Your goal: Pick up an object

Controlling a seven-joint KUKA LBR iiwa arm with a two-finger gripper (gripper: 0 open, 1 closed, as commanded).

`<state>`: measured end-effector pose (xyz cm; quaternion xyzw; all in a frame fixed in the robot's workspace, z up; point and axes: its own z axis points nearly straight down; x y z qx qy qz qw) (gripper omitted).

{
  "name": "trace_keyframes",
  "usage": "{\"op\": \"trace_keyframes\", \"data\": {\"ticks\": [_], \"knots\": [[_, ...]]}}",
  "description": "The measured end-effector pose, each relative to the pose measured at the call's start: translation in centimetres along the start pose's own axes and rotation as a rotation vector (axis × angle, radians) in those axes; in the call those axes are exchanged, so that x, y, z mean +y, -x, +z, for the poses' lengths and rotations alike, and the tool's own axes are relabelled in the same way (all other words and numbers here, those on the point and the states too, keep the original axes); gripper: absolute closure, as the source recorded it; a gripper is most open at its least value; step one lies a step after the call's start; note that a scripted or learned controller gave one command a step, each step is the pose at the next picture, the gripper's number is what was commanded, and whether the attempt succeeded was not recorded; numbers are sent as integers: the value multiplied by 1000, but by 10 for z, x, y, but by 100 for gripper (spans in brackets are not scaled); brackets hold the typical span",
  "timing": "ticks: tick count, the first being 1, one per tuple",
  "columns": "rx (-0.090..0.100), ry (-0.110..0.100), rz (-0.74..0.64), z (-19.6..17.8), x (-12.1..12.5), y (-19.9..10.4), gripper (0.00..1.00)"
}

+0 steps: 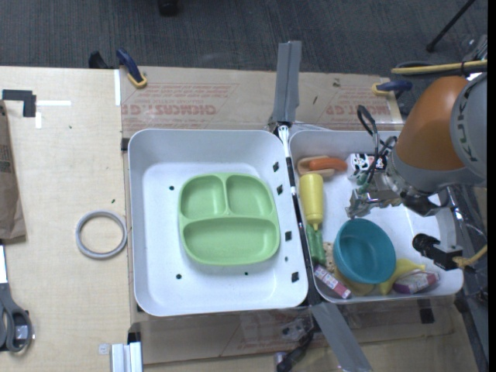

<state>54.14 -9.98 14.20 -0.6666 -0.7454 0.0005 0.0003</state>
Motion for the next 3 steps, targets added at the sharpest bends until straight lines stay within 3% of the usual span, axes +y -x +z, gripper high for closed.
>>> {"op": "trace_keyframes", "data": {"ticks": [1,2,3], "knots": [[0,0,1,0,0,0,0],[0,-3,66,52,-3,14,0],[0,-4,69,43,-3,15,100]]}}
